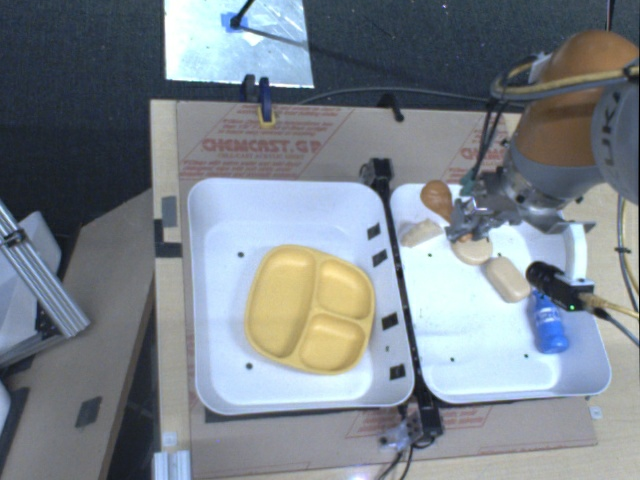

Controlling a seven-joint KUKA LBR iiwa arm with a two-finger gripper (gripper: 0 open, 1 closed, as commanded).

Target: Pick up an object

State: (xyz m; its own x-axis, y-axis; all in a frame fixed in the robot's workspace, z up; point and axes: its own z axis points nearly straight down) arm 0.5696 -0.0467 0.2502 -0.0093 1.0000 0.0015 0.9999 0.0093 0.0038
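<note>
- Camera view: the gripper hung low over the upper left part of the right bin. Whether it was spread or pressed together could not be told.
- Its tip stood right at the top edge of a pale cream rounded piece. Whether the two touched could not be told.
- That piece looked smooth, flattish and oval, and lay on the bin floor just below the gripper.
- Just left of the gripper lay a cream wedge-like piece, with a brown rounded thing above it.
- A beige oblong block lay near the rounded piece, to its lower right. A blue bottle lay farther toward the bin's right side.
- The left bin held a yellow divided plate.
</note>
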